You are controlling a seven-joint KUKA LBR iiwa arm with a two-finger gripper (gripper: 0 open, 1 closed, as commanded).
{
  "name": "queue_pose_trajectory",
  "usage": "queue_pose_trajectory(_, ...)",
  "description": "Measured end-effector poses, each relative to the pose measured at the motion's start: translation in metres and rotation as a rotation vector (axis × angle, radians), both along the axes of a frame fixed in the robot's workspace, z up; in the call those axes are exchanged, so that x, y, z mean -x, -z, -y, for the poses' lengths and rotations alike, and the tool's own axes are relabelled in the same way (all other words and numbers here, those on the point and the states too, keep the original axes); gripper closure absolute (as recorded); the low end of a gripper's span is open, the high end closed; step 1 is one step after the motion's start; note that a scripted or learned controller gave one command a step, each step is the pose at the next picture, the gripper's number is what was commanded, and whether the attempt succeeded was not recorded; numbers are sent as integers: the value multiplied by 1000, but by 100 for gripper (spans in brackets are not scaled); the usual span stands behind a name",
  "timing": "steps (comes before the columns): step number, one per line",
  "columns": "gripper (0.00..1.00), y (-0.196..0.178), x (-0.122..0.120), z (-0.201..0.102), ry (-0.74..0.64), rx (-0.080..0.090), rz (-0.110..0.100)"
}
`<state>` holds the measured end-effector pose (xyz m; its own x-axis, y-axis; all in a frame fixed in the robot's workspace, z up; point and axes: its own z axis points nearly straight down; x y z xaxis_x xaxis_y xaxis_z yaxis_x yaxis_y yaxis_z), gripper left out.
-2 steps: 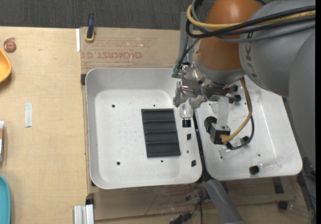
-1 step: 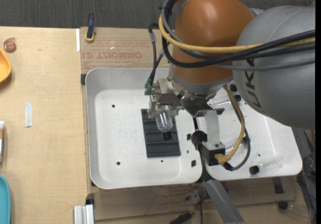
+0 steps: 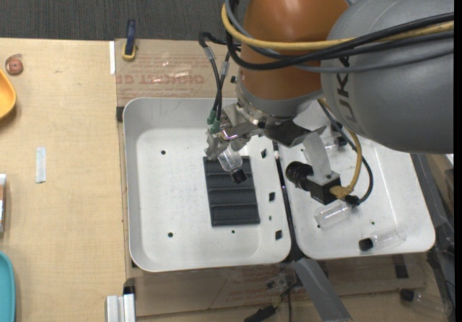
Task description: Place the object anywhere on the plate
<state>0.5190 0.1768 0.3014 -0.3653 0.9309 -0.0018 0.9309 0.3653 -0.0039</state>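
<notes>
Hanging over the left bin (image 3: 144, 169), my jaws are low at the far end of the dark ribbed plate (image 3: 233, 201). This plate lies flat near the middle of the bin, closer to the wall shared with the right bin (image 3: 411, 205). A small clear object (image 3: 229, 160) is just under my jaws, at the far edge of the plate and over it. I cannot tell if my jaws are spread or pressed together, or if they pinch the clear object. My grey arm (image 3: 390, 75) crosses above the right bin, where a clear tube (image 3: 333, 214) and a clear piece with a dark cap (image 3: 379, 241) lie apart. The bench (image 3: 58, 133) is pale wood.
</notes>
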Motion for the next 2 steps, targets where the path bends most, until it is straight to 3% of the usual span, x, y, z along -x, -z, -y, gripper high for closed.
queue_pose_trajectory(1,0,0,0,0,0,0,0)
queue_pose_trajectory(2,100,-8,-1,2,3,2,-2)
